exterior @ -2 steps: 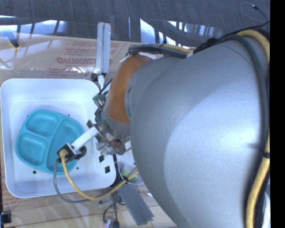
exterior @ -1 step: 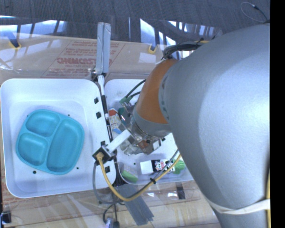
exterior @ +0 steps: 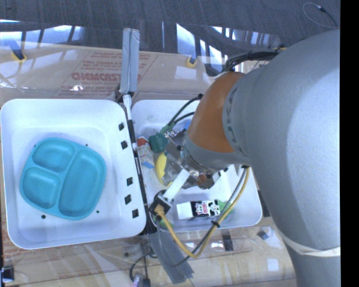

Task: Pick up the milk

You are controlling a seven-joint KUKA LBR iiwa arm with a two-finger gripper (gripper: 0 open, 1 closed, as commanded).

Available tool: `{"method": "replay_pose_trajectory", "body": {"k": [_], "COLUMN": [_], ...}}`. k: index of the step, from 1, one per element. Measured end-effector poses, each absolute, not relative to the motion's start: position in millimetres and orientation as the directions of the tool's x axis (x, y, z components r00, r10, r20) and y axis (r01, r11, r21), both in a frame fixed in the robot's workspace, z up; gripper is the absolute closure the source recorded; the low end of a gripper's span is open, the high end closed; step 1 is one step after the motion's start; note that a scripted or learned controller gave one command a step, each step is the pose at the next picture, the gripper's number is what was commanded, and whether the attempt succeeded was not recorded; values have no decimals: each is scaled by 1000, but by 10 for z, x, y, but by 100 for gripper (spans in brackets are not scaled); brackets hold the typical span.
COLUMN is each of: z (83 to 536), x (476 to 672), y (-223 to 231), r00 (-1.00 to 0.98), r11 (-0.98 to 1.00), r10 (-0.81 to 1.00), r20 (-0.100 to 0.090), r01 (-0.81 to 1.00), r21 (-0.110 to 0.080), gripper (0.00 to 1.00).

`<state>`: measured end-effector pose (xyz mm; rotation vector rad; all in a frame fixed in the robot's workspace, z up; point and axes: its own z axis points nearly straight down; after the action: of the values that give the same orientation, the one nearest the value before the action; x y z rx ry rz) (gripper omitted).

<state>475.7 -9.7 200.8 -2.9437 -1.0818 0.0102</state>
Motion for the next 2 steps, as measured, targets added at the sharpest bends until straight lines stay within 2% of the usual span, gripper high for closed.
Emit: {"method": "replay_pose_trajectory", "body": {"k": [1,2], "z": [1903,1901], "x": [4751,4827], "y": [460,946], "r00": [352,791], "r11": [-352,-791], "r10": [936,611], "r20": [-2,-4], "r01": [936,611], "r21": [-7,-3], "gripper": [100,100]}}
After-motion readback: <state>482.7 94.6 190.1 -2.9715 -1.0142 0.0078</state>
